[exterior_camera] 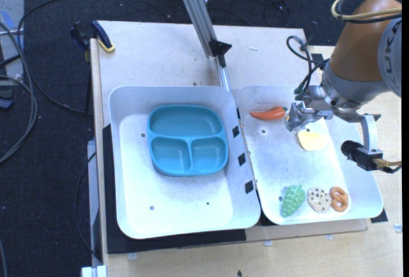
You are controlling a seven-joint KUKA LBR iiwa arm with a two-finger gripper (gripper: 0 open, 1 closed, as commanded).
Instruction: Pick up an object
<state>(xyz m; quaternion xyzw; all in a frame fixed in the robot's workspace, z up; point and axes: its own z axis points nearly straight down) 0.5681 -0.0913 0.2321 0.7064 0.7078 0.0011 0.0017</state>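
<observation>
The arm's jaws [299, 117] hang low over the right bin [361, 196], between an orange carrot [268, 114] and a pale yellow slice [312, 141]. They look near both, but I cannot tell if they are spread or squeezed. At the bin's front edge sit green grapes [292, 199], a cookie [318, 199] and a pretzel [339, 198]. The left bin [128, 205] holds a blue tray [188, 139].
</observation>
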